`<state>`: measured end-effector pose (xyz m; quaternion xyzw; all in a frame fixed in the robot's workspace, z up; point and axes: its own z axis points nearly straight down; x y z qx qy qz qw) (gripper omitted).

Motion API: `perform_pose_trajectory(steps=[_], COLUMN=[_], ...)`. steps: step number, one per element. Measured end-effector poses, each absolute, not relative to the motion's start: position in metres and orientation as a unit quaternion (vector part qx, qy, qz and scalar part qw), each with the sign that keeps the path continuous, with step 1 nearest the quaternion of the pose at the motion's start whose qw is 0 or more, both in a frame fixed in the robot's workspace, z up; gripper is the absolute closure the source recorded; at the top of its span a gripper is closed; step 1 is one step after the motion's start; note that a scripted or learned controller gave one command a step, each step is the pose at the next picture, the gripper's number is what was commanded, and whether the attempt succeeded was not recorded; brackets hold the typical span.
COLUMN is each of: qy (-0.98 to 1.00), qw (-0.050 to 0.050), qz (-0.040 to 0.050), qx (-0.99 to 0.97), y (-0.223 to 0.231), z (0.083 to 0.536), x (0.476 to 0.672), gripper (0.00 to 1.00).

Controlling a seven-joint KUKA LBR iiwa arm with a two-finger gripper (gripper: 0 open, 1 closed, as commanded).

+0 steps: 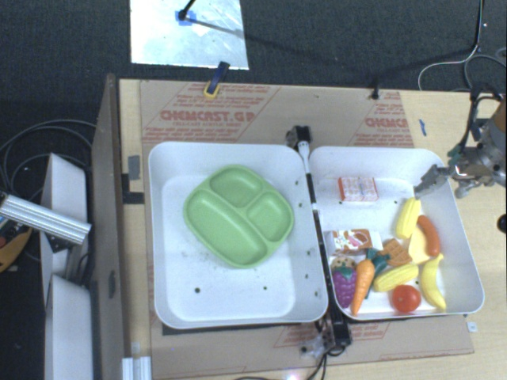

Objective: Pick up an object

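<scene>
While the claw [434, 179] is hovering at the right bin's [475, 279] upper right rim, finger state impossible to tell, toy foods including a carrot [361, 283] and tomato [405, 298] are lying in it, green plate [238, 215] sitting in the left bin [170, 291].

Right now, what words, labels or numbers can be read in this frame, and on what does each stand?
"CHEMCAST GP": red print on the brown board under the bins; repeated near its right corner, partly cut off.
Small box in the right bin: print too blurred to read.
Picture carton: print too small to read.
</scene>
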<state>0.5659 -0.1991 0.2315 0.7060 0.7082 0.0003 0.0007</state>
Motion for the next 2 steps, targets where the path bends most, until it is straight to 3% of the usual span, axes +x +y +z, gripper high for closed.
perform_pose_trajectory(steps=[1, 2], qy=[0.708, 0.708], qw=[0.0, 0.003], qz=[-0.0002, 0.0015], qx=[0.707, 0.706], y=[-0.206, -0.207], z=[0.078, 0.096], x=[0.574, 0.576], gripper=[0.0, 1.0])
